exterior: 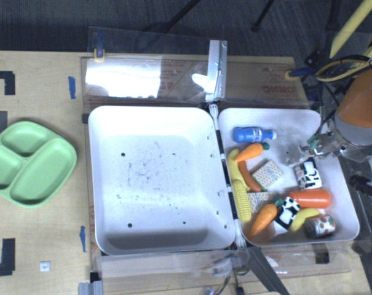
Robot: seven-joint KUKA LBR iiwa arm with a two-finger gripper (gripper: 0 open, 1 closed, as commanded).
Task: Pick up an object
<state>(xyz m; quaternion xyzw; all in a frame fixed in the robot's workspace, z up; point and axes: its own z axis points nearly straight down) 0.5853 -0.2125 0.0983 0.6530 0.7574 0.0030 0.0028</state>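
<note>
Gripper point(313, 147) hangs low over the right bin point(296, 118), near its right wall, at the end of the grey arm point(356, 112) with its orange band that reaches in from the right. Whether it is open or closed cannot be told; nothing shows held in it.

Just below the gripper, and close to it, stands a small black-and-white carton point(308, 175). Left of the gripper, across a bare patch of bin floor, lies a blue bottle point(252, 134) on its side near the top of the bin. Under the bottle an orange carrot point(248, 152) lies aslant, and a yellow corn cob point(241, 192) runs down the bin's left wall. A checked pad point(267, 173) lies between the cob and the carton. Lower down, well below the gripper, a red-orange tube point(310, 197) lies crosswise, with a banana point(301, 217), a second carrot point(262, 219), a black-and-white piece point(288, 212) and a small can point(321, 226) crowded along the bottom wall.

The left bin point(155, 177) sits beside it. A green divided plate point(29, 163) rests on the counter point(38, 91) at far left.
</note>
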